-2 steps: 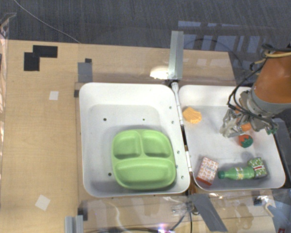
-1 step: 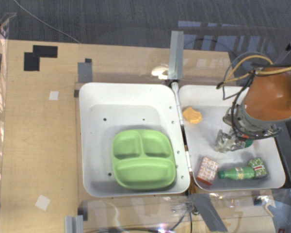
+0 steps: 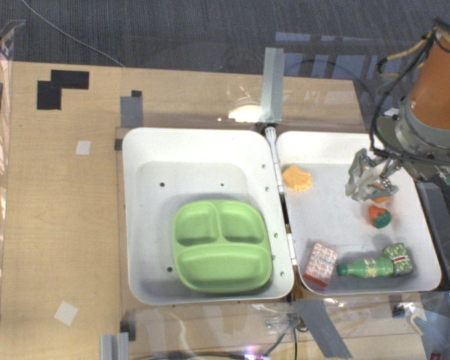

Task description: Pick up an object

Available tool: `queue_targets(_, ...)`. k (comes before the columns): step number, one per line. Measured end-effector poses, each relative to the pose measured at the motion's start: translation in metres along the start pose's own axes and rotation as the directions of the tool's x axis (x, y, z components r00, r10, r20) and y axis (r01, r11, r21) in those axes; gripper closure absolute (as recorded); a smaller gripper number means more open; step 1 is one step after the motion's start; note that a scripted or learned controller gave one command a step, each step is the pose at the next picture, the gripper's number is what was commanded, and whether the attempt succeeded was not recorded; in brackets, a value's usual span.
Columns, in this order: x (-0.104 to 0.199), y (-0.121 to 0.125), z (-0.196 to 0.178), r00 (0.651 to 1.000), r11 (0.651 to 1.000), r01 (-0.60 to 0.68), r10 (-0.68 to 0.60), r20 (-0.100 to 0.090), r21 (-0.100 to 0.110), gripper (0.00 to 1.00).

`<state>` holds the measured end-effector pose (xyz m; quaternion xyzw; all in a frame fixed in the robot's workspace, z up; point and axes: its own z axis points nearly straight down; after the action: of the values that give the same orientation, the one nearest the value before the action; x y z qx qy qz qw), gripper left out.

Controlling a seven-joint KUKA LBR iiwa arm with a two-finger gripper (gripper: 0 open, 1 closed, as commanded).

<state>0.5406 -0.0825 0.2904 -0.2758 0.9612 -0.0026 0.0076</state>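
Over the right bin (image 3: 427, 265), my gripper (image 3: 369, 182) hovers just above the strawberry (image 3: 379, 217). Whether it's wide or narrow, I cannot tell. Green bottle (image 3: 369, 267) lies nearer the bin's front edge.

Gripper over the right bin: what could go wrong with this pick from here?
The gripper hangs right above the small red and green toy near the right bin's far wall, so a descent might nudge the toy away or clip the wall. The green bottle and small box lie touching, so grasping either could drag the other.
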Motion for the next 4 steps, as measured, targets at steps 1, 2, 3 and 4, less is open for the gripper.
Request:
queue_targets(1,0.047,0.009,0.117,0.885,0.885,0.465,-0.465,-0.005,-0.013,1.0)
queue_targets(2,0.065,-0.004,0.117,0.578,0.578,0.816,-0.816,0.0,-0.009,1.0)
queue_targets(3,0.064,-0.007,-0.042,0.767,0.767,0.642,-0.642,-0.002,0.0,1.0)
queue_targets(4,0.062,-0.019,0.106,0.53,0.53,0.848,-0.848,0.004,-0.016,1.0)
